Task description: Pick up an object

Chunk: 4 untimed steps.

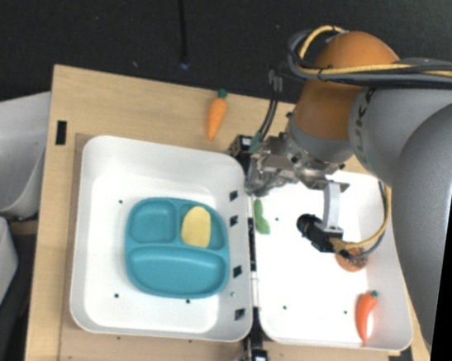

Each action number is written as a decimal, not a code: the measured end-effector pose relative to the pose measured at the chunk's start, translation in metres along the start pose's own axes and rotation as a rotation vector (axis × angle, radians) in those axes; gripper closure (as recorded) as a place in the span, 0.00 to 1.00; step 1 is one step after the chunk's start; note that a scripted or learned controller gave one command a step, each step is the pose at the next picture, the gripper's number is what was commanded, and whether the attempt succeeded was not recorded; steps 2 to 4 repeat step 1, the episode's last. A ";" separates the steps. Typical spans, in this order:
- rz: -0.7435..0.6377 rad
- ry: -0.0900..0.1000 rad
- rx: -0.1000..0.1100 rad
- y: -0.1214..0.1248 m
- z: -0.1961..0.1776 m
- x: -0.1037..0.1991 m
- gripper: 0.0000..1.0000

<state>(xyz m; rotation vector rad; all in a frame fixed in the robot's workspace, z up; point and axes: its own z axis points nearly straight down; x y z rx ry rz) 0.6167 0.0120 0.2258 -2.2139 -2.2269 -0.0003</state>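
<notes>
My gripper (257, 180) hangs over the rim between the two bins, at the far left corner of the right bin (307, 312). A small green object (259, 218) lies on the right bin's floor just in front of the gripper, against the left wall. A red-orange pepper-like toy (366, 314) rests near the right bin's front right corner. Partly hidden by the arm's cable, an orange object (351, 261) lies mid-right. In the left bin (95, 282) a blue divided tray (176, 248) holds a yellow piece (196, 226) in its upper right compartment.
A toy carrot (216, 114) lies on the wooden bench (136, 104) behind the bins. The arm's orange band (342, 67) and grey body loom over the right bin's far side. A black cable part (313, 228) dangles above the right bin's middle.
</notes>
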 end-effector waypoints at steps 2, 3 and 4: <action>-0.002 0.001 -0.001 -0.009 -0.006 0.062 1.00; -0.002 0.001 -0.001 -0.009 -0.006 0.062 1.00; -0.002 0.001 -0.001 -0.009 -0.006 0.062 1.00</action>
